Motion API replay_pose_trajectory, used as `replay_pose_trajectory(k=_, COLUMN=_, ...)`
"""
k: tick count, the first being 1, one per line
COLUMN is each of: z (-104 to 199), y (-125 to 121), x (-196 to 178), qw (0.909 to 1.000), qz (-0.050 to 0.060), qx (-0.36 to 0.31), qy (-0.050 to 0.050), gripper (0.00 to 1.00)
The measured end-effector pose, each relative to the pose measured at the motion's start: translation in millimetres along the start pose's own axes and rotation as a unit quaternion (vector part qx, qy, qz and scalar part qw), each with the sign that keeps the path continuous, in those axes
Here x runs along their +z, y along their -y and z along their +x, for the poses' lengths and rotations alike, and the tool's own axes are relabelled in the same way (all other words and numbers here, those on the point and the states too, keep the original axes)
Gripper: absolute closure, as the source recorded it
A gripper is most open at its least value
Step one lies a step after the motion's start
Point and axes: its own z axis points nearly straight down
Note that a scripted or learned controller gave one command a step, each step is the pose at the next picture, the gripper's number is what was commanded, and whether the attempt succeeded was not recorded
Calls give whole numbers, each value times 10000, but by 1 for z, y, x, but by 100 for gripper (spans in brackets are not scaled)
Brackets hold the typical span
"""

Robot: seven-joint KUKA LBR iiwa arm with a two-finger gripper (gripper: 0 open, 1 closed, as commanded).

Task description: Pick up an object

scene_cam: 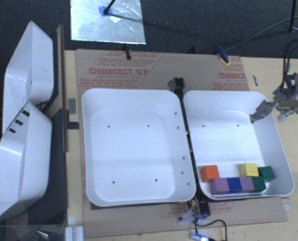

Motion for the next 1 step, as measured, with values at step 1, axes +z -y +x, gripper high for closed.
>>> replay_pose_trajectory(k=1, z=13, y=1, x=109, qw=10000, qz=45, qx=-2, qy=-13, gripper=0)
